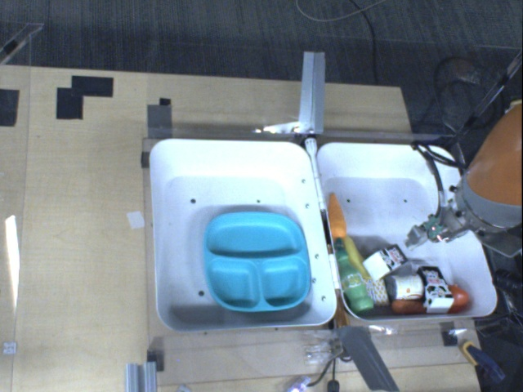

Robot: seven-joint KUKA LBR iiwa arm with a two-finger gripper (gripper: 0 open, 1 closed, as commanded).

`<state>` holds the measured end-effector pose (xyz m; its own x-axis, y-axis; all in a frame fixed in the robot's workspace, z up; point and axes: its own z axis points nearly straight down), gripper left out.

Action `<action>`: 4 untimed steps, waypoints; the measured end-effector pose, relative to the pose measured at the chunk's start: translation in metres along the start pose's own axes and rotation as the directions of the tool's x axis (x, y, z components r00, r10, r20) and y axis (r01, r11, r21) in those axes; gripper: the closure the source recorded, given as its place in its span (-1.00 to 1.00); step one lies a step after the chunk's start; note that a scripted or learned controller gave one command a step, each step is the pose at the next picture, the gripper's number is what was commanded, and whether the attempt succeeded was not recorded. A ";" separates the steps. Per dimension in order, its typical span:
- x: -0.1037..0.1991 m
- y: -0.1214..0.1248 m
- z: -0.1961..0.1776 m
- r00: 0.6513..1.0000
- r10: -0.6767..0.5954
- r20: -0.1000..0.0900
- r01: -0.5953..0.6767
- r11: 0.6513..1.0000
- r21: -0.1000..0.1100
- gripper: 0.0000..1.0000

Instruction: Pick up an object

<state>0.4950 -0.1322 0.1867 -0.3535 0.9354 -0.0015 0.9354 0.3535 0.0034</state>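
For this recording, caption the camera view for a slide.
Gripper above right bin clutter; blue tray in left bin.

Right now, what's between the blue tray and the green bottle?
The bins' adjoining walls, in the camera view. The blue tray sits in the left bin, the green bottle against the right bin's left wall.

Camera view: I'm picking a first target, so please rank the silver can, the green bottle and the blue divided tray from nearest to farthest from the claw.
Measured from the claw in the right bin:
1. Silver can, just below the claw, in that bin's near pile.
2. Green bottle, against the right bin's left wall.
3. Blue divided tray, across the divider in the left bin.
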 end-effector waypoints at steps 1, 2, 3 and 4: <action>-0.066 -0.031 -0.096 0.980 -0.198 0.006 0.198 0.980 -0.003 1.00; 0.003 -0.005 -0.059 0.944 -0.330 0.003 0.330 0.944 -0.002 1.00; -0.064 -0.030 -0.085 0.874 -0.487 0.007 0.487 0.874 -0.002 1.00; -0.089 0.029 -0.093 0.822 -0.570 0.007 0.570 0.822 -0.002 1.00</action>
<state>0.5537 -0.2051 0.2795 -0.8236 0.5671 -0.0107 0.5671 0.8236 0.0038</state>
